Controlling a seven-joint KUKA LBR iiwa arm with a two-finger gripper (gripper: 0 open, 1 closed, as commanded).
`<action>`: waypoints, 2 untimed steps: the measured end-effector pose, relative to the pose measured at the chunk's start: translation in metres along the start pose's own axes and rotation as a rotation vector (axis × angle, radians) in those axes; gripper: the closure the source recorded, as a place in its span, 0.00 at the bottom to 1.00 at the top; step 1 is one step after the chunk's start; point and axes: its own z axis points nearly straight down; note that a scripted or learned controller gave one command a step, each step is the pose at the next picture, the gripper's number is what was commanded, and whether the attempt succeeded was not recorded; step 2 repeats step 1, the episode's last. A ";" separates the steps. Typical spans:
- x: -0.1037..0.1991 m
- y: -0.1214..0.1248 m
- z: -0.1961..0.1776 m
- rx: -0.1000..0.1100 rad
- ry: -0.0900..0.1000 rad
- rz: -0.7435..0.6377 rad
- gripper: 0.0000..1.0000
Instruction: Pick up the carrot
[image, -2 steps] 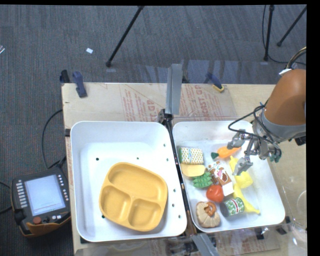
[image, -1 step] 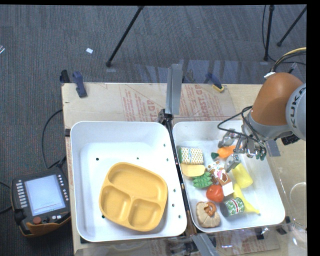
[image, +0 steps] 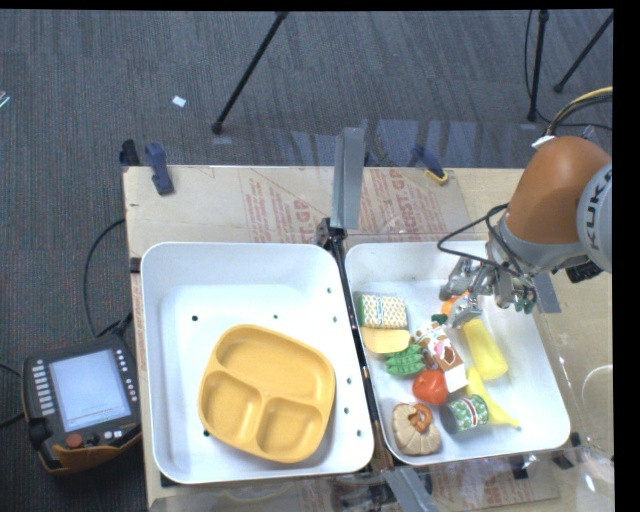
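Two shallow white bins sit side by side on a plywood bench (image: 260, 205) printed with red lettering, above dark grey carpet (image: 100, 80) where black stand legs (image: 248, 70) angle across the far floor. At the near left, on the carpet, lies a teach pendant (image: 85, 400) with a pale screen and trailing cable. A blue clamp (image: 157, 167) grips the bench's far left edge. The left bin (image: 170, 270) holds a yellow divided tray (image: 267, 393). A grey metal upright (image: 348, 180) rises where the bins meet. The right bin (image: 385, 262) carries a cluster of toy food: a sandwich block (image: 382, 312), a green leafy piece (image: 405, 361), a red tomato (image: 430, 386), a pretzel (image: 416, 427), a small can (image: 465, 412) and a yellow bottle (image: 484, 348). The carrot (image: 452, 296), a small orange piece, lies in the far middle of this bin, just beside the gripper (image: 487, 290). Whether its fingers are apart or together cannot be told. The arm (image: 555, 200) reaches in from the right.
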 end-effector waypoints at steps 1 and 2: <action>0.016 0.068 -0.084 -0.002 -0.006 0.073 1.00; 0.016 0.068 -0.084 -0.002 -0.006 0.073 1.00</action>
